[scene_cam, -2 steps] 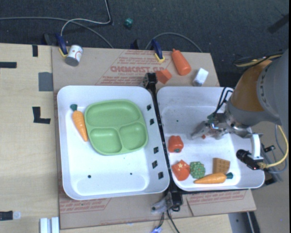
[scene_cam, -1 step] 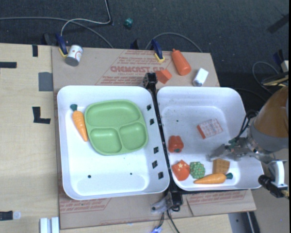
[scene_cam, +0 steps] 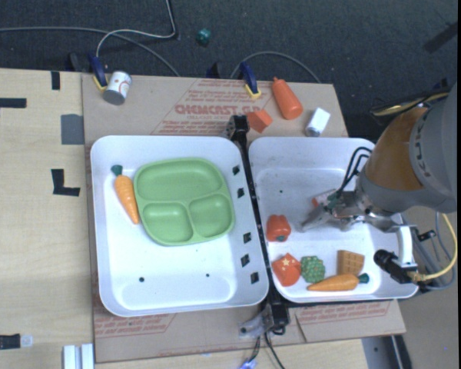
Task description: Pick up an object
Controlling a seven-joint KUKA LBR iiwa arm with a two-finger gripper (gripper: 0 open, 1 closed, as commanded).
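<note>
I have the arm reaching into the right bin, with the left bin and its green tray well off to the far side. The gripper sits low over the bin floor, fingers pointing toward the divider, and I can't tell how wide they stand. Nothing shows between them. The nearest pick, I judge, is the red pepper, just beyond the fingertips and slightly toward the near rim, roundish with no real long axis. Further down from the fingers lie the carrot, long axis across the reach, then the waffle, tomato and broccoli.
</note>
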